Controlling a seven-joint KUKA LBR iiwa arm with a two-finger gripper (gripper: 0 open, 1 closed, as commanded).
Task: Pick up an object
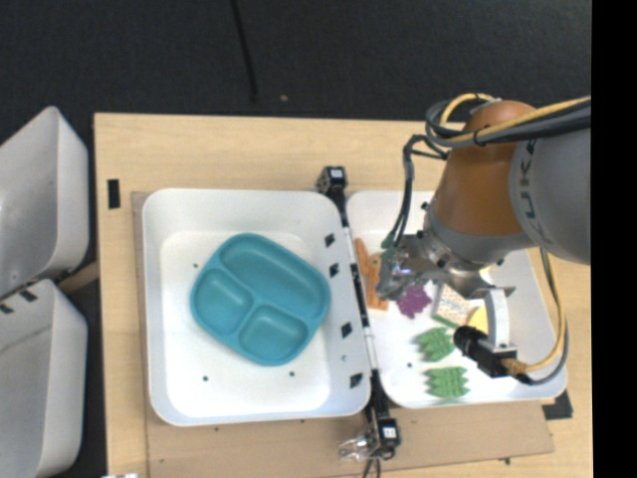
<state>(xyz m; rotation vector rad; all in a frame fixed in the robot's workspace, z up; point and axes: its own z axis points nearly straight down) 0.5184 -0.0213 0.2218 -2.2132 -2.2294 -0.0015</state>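
A teal divided plate (261, 299) lies in the left bin (159, 257) (slightly askew).

A teal divided plate (261, 298) lies in a white bin (159, 267); the other white bin (383, 212) holds green (447, 380), purple (413, 301) and orange (365, 275) pieces; desk (119, 147) pale tan.

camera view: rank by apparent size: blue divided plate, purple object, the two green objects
1. Blue divided plate, by far the largest.
2. Lower green object and upper green object: look about alike, not ranked.
3. Purple object: smallest visible, but the arm partly covers it.
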